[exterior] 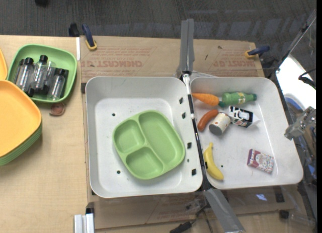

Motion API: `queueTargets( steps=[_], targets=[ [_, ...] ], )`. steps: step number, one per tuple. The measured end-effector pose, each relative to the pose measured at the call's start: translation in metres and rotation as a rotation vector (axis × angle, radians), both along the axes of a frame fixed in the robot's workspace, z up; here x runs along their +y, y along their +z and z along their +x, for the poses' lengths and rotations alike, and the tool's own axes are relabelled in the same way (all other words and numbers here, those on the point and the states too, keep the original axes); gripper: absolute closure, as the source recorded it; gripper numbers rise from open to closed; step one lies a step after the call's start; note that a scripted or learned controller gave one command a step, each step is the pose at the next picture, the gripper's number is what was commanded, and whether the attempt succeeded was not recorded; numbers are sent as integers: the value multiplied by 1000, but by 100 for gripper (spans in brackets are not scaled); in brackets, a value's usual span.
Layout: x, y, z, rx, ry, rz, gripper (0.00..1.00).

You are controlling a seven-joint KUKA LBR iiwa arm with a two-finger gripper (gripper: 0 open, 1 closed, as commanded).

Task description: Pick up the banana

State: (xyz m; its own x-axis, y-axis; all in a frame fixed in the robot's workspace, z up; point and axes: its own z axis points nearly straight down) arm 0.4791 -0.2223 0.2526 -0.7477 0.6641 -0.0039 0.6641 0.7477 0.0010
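1. The banana [212,162] is the landmark here. It lies in the right bin [282,174], on the bin floor, tight against the bin's left wall and toward the near corner, its stem end pointing away from the camera and its body curving down toward the front rim.

2. Just beyond the banana's stem end sits a small can [219,124] on its side, with a red-orange sausage-shaped toy [207,119] beside it. Farther beyond lie a carrot [206,98] and a green bottle [238,97]. A black-and-white packet [242,117] rests just right of the can.

3. To the right of the banana, well apart from it, is a small red-and-white box [260,160]. The floor between the two is bare.

4. To the left of the banana, across the shared wall, is the left bin [100,176] holding a green divided plate [148,144].

5. The gripper [301,125] is far to the right of the banana, out past the right bin's right rim (only a grey blurred shape is readable). I cannot tell how it is set or whether anything is in it. Nothing appears to be carried.

6. Judged step: the approach has not begun; the banana rests untouched on the floor.

7. The next move calls for travelling left across the bin to above the banana, then descending over its middle with the grasp across its narrow width. The adjoining wall leaves little room on that side (a likely cause of a missed grasp).
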Motion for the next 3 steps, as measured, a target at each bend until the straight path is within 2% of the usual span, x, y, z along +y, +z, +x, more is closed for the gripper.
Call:
queueTargets(
  steps=[1,3],
  targets=[
    [0,16,0,0,68,0,100],
    [0,25,0,1,204,0,100]
  ],
)
